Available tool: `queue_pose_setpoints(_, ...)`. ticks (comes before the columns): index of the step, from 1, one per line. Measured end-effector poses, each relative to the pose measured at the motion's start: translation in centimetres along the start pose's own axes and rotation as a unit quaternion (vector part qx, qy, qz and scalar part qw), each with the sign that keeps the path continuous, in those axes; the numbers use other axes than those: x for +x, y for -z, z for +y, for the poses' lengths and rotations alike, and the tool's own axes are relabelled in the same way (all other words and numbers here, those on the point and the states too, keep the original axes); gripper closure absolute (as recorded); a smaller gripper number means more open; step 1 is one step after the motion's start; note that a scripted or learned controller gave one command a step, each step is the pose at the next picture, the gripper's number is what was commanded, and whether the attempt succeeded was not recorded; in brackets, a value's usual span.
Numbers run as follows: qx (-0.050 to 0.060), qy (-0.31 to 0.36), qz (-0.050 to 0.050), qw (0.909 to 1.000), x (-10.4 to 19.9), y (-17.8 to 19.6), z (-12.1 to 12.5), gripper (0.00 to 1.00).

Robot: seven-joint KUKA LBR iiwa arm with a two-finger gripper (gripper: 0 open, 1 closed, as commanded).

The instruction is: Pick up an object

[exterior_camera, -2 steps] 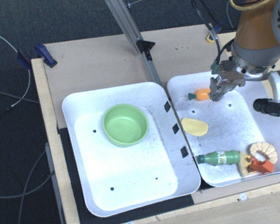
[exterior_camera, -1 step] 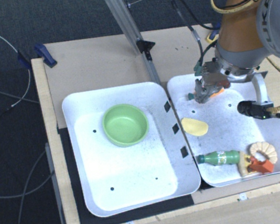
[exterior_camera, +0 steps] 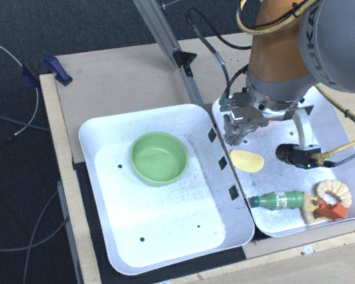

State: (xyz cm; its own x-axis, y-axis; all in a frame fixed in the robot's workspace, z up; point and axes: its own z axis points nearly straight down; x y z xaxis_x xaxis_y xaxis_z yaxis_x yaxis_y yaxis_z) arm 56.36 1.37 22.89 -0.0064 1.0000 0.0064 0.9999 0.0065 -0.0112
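Observation:
My gripper (exterior_camera: 236, 135) hangs over the left side of the right bin (exterior_camera: 353, 162), close to the divide between the two bins. Just below it a flat yellow piece (exterior_camera: 248, 160) lies on the bin floor, apart from the gripper as far as I can see. A green bottle (exterior_camera: 279, 200) lies on its side near the bin's front edge. To its right sit a pale ring with orange stripes (exterior_camera: 335, 193) and a red and orange toy (exterior_camera: 326, 210). The grey wrist hides the gripper's tips from above.
A green bowl (exterior_camera: 159, 157) stands in the back half of the left bin (exterior_camera: 124, 248). A grey metal pole (exterior_camera: 159, 26) slants down to the bins' back edge. A blue clip (exterior_camera: 56, 69) sits at the bench's back left corner.

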Motion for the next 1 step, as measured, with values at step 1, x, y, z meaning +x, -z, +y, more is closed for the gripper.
queue_pose_setpoints(1,0.001,0.0,-0.001,1.0,5.52,-0.73,-0.78,1.0)
